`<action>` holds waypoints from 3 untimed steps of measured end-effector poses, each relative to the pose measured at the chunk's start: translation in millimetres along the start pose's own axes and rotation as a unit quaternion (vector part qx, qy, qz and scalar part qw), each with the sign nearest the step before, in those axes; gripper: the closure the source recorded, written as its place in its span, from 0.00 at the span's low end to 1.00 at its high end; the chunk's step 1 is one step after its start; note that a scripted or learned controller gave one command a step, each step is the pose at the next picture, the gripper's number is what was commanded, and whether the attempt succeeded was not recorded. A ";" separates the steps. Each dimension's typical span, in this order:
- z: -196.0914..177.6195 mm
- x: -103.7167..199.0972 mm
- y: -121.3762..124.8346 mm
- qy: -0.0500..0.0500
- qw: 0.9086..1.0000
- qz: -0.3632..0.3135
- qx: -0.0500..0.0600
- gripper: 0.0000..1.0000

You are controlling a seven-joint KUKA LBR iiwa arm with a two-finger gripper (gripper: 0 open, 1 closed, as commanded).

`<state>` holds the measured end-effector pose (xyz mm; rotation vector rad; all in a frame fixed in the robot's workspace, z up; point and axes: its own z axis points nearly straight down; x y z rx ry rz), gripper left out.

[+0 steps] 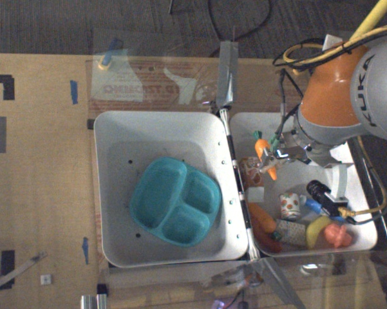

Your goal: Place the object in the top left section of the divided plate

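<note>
Brown board covers the bench under two white bins set side by side, with dark carpet beyond; nearest in the right bin [364,237] lies a heap of small toys, a yellow banana [317,228], a pink piece [338,235], an orange carrot-like piece [263,217] and a little patterned cup [290,205]; level with these, in the left bin [109,172], the teal divided plate [175,201] lies tilted with all its sections bare, so nothing has been delivered yet; farther back in the right bin the gripper [275,161] hangs low by the left wall, and a small orange carrot [263,148] sits just at its tip; whether it is grasped I cannot tell; the lift, the carry leftward and the drop into the top left section seem all left to do.
</note>
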<state>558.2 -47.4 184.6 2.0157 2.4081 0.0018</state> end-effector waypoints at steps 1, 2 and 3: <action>-26.0 79.8 4.8 0.000 0.998 -0.062 0.000 1.00; -17.1 118.1 -42.2 0.001 0.987 -0.161 0.002 1.00; -17.2 117.5 -42.1 0.001 0.987 -0.161 0.002 0.00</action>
